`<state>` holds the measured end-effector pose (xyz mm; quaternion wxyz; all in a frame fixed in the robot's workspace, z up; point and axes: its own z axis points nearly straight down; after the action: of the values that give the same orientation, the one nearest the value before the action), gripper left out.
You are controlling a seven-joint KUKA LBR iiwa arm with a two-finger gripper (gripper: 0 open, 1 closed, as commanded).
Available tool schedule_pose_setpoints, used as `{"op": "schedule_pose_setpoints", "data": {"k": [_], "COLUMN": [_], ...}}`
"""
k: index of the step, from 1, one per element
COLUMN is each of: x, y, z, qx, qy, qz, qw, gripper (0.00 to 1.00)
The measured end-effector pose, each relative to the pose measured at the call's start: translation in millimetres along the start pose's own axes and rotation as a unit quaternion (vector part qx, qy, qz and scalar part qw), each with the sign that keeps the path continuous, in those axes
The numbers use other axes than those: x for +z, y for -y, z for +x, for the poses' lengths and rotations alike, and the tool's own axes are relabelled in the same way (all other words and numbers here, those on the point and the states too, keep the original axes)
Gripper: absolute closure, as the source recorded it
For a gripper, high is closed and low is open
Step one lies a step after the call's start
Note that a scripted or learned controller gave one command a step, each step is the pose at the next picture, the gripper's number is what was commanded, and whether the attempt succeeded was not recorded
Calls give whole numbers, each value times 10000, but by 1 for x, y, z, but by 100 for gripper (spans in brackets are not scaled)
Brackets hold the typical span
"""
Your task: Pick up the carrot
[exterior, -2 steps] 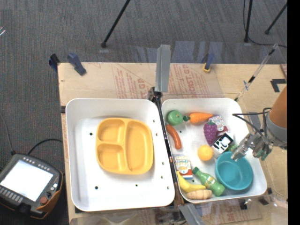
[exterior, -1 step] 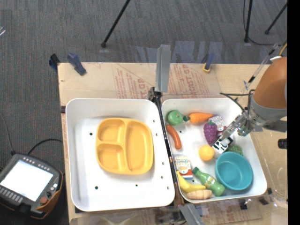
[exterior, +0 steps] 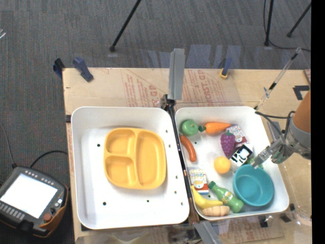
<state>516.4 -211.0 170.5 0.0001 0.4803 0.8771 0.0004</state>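
Carrot [exterior: 218, 127], tapered smooth orange plastic, lies free; fingers [exterior: 257, 160] state unclear.

We see the arm [exterior: 304, 131] cut off by the right edge, so most of its body is lost to us. The gripper [exterior: 259, 159] is small and blurred against the right bin's wall, and we cannot tell how it stands. The banana [exterior: 203, 199] lies partly under the green bottle [exterior: 226, 196]. The print on the small carton [exterior: 198, 179] is too fine to read. The handheld screen [exterior: 31, 201] is cropped at the left edge.
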Motion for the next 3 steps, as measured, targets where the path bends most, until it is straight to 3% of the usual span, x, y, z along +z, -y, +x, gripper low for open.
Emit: {"op": "schedule_pose_setpoints", "data": {"k": [1, 2, 3], "x": [14, -6, 58], "y": [-25, -52, -169], "z": [-16, -34, 29], "qx": [2598, 4216, 6209], "qy": [-8, -2, -7], "qz": [19, 17, 49], "qw": [9657, 9068, 7839], "gripper": [100, 100, 100]}}
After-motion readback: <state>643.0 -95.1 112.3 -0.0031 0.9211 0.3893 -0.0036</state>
